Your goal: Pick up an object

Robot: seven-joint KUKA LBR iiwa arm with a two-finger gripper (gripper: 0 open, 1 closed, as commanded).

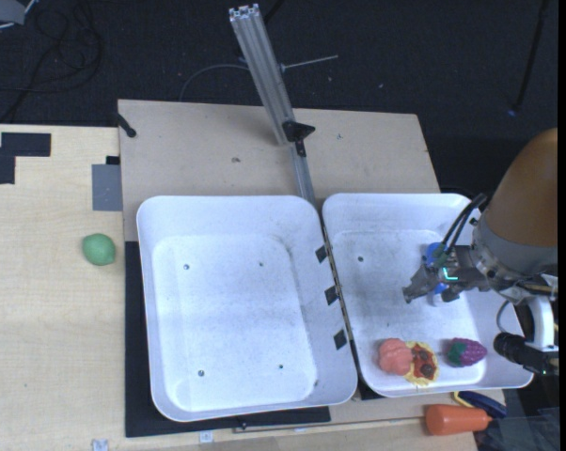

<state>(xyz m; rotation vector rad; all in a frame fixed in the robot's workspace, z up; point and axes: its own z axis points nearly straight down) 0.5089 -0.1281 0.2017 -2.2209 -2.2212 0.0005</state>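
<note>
In the right bin: the gripper (424, 287) hangs low over the white floor, near the bin's middle, well apart from the toys along the near edge.
Arm: grey, with an orange band (535, 191) above the wrist; it reaches in from the right, with dark cables looping down to the wrist.
Fingers: dark and bunched together in this slanted look-down; whether they are open or closed I cannot tell, and nothing can be made out between them.
Right bin (386, 216): shallow and white; its near edge carries three toys.
Pink toy (393, 355): rounded, at the near edge, touching the yellow-and-red toy on its right.
Yellow-and-red toy (422, 363): lies flat just right of the pink one.
Purple toy (466, 351): knobbly like a berry cluster, with a green end, near the bin's near right corner, apart from the other two.
Left bin (170, 216): shallow and white, side by side with the right one.
Green ball (99, 249): on the tabletop (39, 346), left of the left bin.
Orange toy (454, 419): carrot-like, outside the right bin, just beyond its near rim.
Metal rail (264, 64): slants away at the far side, above the gap between the bins.
</note>
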